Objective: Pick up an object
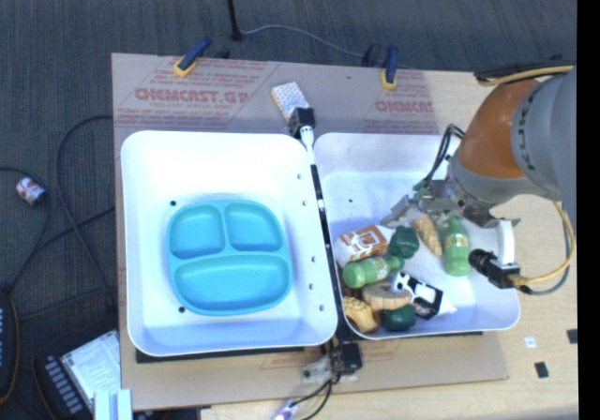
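Widest of all, a brown cardboard sheet [234, 95] under both bins. Far to the left of the gripper, the left white bin [155, 249], with a blue three-part tray [228, 254] lying flat inside. Directly beneath the gripper, the right white bin [375, 160]. Reaching in from the right, the grey arm [553, 142] with its orange band [492, 137].

Low over the right bin's middle, the gripper [433, 212]; cannot tell whether released or clenched, or whether grasping anything.

Just below the gripper, apparently touching or nearly so, a tan oblong object [429, 236] and a pale green bottle [457, 254]. Below and to the left, a loose pile: a green bottle [370, 271], an orange-and-white packet [364, 242], a dark green piece [404, 243], a black-and-white item [420, 292].
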Action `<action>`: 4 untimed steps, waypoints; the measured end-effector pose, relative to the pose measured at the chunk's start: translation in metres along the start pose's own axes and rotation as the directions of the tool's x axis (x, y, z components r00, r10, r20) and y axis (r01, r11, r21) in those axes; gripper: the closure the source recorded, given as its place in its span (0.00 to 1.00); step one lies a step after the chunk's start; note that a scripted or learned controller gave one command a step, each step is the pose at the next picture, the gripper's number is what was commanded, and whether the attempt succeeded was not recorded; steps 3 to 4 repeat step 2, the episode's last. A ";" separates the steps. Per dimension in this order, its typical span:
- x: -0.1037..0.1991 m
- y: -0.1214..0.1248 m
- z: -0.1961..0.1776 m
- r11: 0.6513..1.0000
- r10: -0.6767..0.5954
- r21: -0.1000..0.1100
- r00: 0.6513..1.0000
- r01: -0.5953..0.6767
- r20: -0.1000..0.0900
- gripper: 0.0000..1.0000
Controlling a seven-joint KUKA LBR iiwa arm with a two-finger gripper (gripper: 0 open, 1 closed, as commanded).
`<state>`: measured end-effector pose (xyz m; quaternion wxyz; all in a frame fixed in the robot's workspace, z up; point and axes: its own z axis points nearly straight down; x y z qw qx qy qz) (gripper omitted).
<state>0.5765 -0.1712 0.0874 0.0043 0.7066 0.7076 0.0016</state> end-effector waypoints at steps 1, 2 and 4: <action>-0.001 0.000 -0.011 1.000 0.001 -0.002 1.000 -0.001 0.002 1.00; 0.017 0.045 -0.096 1.000 0.000 0.005 1.000 0.000 -0.002 1.00; 0.017 0.045 -0.096 1.000 0.000 0.005 1.000 0.000 -0.002 1.00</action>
